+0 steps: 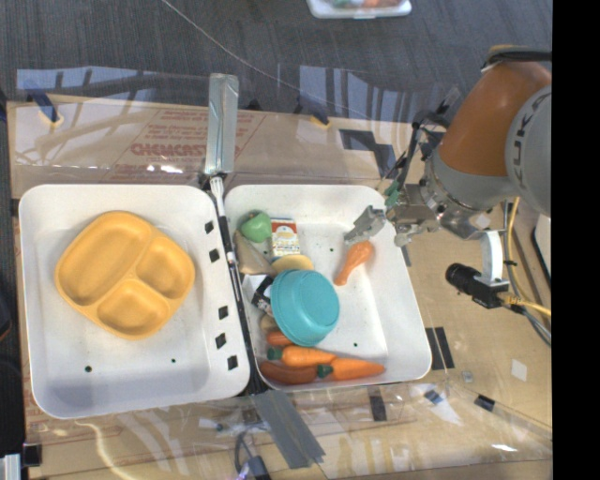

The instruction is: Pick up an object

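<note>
The divided tray [125,273] lies in the left bin [56,375]. In the right bin [403,328], the bowl [305,307] sits near the centre, with the small box [284,237] at its 12 o'clock and one carrot [352,262] at its 2 o'clock. Two more carrots [328,363] lie at the bowl's 6 o'clock, and the gripper [375,223] is above the bin's 1 o'clock corner.

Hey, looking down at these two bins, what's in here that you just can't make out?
- Gripper, camera view: too small and blurred to tell open from shut.
- Items under the teal bowl: the bowl covers most of them.
- Small carton: print too small to read.
- Tray at the top: cut off by the picture's edge.
</note>
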